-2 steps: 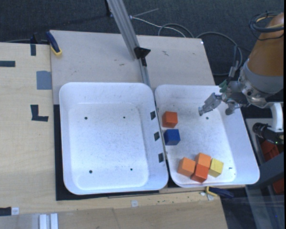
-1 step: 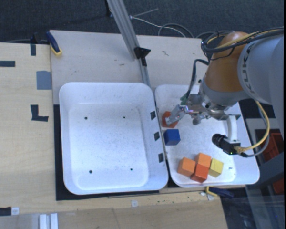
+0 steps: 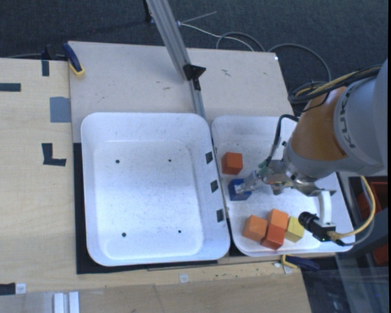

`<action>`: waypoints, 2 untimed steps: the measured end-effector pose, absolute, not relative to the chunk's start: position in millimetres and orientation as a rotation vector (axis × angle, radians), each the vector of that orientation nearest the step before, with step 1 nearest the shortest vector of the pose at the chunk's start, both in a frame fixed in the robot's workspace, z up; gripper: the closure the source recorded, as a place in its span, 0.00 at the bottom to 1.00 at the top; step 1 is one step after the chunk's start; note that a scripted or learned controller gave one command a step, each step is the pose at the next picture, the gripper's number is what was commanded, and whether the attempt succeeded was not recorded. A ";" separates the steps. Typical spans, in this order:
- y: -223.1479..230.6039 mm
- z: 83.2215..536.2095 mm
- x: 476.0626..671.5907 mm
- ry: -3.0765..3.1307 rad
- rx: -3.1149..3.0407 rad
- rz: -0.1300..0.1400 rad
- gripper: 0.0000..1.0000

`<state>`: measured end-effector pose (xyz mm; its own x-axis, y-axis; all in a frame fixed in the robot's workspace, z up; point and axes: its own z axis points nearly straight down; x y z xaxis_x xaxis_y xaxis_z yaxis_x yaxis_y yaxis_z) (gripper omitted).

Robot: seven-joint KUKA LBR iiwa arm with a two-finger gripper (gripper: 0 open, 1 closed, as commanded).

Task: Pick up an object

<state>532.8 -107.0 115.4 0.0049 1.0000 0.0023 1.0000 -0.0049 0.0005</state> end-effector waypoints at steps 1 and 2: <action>-93.8 109.2 571.7 -2.237 -2.238 -0.029 0.00; -98.0 105.3 631.6 -2.235 -2.228 -0.024 0.00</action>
